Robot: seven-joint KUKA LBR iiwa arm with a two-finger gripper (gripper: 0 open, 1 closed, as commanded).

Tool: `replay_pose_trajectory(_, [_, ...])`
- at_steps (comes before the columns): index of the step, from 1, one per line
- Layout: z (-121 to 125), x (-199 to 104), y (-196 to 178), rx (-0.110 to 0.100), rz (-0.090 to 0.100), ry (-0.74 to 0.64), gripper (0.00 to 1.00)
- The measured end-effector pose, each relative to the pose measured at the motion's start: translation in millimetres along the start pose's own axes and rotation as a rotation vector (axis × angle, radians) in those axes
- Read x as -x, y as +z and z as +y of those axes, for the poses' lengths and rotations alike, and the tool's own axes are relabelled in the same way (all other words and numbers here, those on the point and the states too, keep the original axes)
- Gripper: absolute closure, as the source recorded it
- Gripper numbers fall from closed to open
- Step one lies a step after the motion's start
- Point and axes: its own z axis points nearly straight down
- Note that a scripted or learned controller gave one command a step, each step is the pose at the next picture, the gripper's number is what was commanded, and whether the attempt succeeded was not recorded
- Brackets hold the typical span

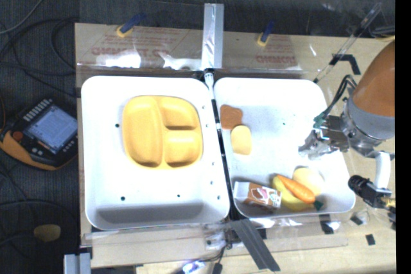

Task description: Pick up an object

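At the bottom of the frame, nearest us, we see a cluster in the lower right corner of the right bin [270,90]: a small printed packet [260,195], a carrot [298,188] lying across a banana [287,195], and a pale round fruit [307,175] just behind them. Any of these could serve as the object to pick up.

Further up, near the bin's left wall, a pale yellow block [241,139] sits just below a brown piece [231,115]; the two are touching or nearly so. In the left bin [103,157], at centre left of the frame, rests a yellow divided tray [162,129].

At the right edge the gripper [317,143] hangs over the right side of the right bin, above and slightly right of the fruit cluster, with nothing between its tips. Whether its tips are spread or closed we cannot tell; that part is too small and blurred.

We judge the approach is not yet finished. To do it well, we would pick a piece with room on both sides. The yellow block looks the easier target, since the piled carrot and banana could slip or lift together.
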Motion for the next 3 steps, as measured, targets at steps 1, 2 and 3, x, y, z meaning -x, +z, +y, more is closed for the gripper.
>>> replay_pose_trajectory(1, [0.0, 0.1, 0.0, 0.000, 0.000, 0.000, 0.00])
replay_pose_trajectory(2, [-7.0, -34.8, 107.7, -0.003, 0.003, -0.039, 0.00])
replay_pose_trajectory(3, [26.8, 7.4, 106.8, -0.001, 0.002, -0.071, 0.00])
